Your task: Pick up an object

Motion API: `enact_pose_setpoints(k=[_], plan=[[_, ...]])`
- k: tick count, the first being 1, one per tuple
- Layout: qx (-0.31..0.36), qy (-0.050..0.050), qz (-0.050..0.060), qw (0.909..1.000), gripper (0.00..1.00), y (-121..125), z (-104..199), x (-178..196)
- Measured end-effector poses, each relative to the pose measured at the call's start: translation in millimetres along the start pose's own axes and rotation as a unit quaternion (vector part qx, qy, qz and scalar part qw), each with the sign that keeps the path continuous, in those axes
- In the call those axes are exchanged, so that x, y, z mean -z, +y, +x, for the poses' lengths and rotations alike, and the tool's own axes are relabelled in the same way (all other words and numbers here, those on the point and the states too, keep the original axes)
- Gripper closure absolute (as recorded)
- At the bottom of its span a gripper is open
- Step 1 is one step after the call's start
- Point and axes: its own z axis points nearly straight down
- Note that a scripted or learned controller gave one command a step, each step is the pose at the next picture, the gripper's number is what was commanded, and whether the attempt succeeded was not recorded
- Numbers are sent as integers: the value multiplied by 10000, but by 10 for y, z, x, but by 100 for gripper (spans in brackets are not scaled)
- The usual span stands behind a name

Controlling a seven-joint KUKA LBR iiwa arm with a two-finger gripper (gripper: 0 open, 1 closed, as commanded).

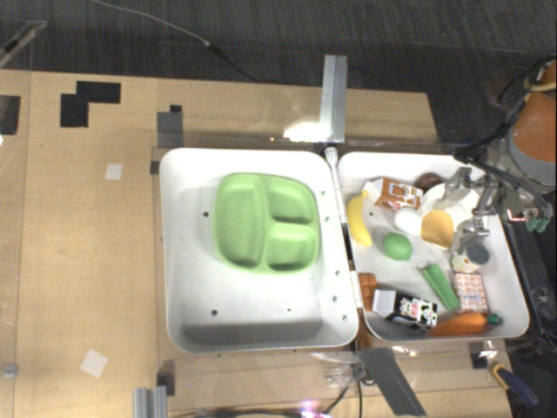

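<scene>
The gripper hangs low in the right bin beside the yellow-orange piece (whether it holds anything I can't tell), and in clutter that tight it could easily nudge the neighbouring green ball or come up empty.

One fixed cam, high above bench, looks down at slant on both bins.

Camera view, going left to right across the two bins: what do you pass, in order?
Green divided tray in the left bin → banana → green ball → yellow-orange piece → pincer over the right bin's far-right side.
</scene>
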Motion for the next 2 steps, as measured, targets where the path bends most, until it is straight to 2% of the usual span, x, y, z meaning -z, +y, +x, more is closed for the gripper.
enact_pose_setpoints(k=[1, 2], plan=[[1562, 22, -14, 9877, 100, -573, 1, -311], [2190, 24, -19, 9757, 100, -555, 221, -498]])
